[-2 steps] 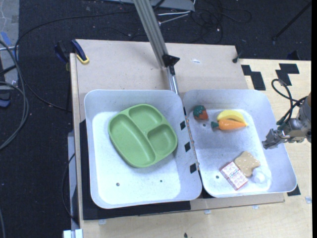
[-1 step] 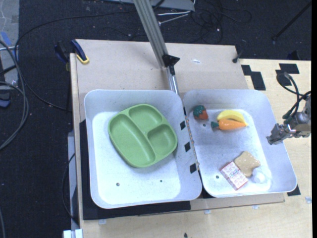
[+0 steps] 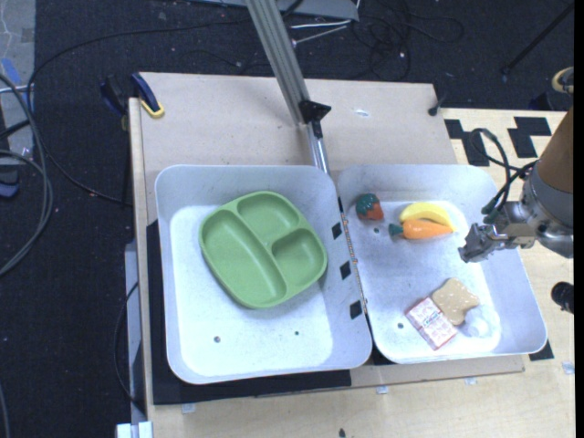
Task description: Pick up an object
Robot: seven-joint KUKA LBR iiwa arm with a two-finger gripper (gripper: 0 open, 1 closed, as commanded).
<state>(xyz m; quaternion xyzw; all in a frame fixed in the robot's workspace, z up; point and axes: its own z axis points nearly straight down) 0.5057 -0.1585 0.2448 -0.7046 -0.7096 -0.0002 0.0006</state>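
Camera view, carrot point(image 3: 425, 230) near fingers point(image 3: 474, 247)

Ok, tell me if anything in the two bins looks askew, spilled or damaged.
Nothing looks spilled or damaged. The green divided plate lies flat in the left bin, turned at an angle to its walls. In the right bin, the carrot touches the banana, and the cracker sits against the small pink packet.

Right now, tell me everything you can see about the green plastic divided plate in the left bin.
The green divided plate looks like matte moulded plastic, a rounded square with three compartments: one long section along its left side and two smaller ones on its right. It lies flat and right side up, turned at an angle, on the floor of the left white bin. Its compartments hold nothing, and nothing else touches it.
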